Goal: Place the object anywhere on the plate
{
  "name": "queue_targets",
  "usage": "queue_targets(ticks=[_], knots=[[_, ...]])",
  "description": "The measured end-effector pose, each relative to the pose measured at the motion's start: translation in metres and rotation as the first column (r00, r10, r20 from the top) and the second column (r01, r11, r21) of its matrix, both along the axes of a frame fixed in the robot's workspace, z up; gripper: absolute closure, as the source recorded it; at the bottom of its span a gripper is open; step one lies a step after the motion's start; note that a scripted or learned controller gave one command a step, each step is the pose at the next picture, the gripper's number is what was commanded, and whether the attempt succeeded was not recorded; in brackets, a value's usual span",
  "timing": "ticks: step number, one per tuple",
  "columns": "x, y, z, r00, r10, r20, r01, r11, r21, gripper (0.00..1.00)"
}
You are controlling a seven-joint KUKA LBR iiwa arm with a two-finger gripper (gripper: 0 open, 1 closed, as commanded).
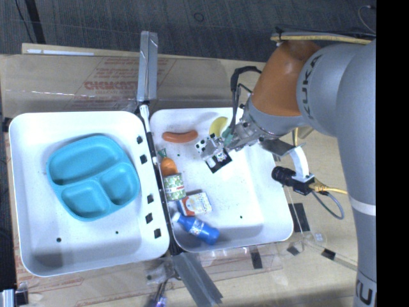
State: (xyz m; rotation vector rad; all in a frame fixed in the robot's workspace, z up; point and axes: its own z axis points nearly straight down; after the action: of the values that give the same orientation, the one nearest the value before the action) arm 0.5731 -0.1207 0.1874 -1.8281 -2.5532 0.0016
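A blue three-compartment plate (92, 174) lies in the left bin (38, 235). My gripper (213, 152) hangs over the upper middle of the right bin (271, 203), just right of a hot dog (179, 135) and below a yellow banana (218, 125). Its black fingertips point down-left. Nothing shows between them that I can make out. A bottle with an orange cap and green label (171, 179), a small carton (197, 203) and a blue bottle (198, 229) lie along the right bin's left side.
A metal divider post (147, 69) stands at the back between the bins. Black clips line the shared wall (150, 190). The arm's cable and black connector (291, 176) hang over the right bin's right rim.
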Motion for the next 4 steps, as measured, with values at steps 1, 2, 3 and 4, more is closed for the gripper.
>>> queue_targets(ticks=[1, 2, 3, 4], knots=[[-0.025, 0.066, 0.003, 0.980, 0.199, -0.004, -0.199, 0.980, 0.002, 1.00], [0.028, 0.148, 0.003, 0.993, 0.118, -0.003, -0.118, 0.993, 0.000, 1.00], [-0.033, 0.189, 0.003, 0.969, 0.246, -0.003, -0.246, 0.969, 0.001, 1.00], [-0.018, 0.229, 0.029, 0.944, 0.329, -0.002, -0.329, 0.944, 0.000, 1.00]])
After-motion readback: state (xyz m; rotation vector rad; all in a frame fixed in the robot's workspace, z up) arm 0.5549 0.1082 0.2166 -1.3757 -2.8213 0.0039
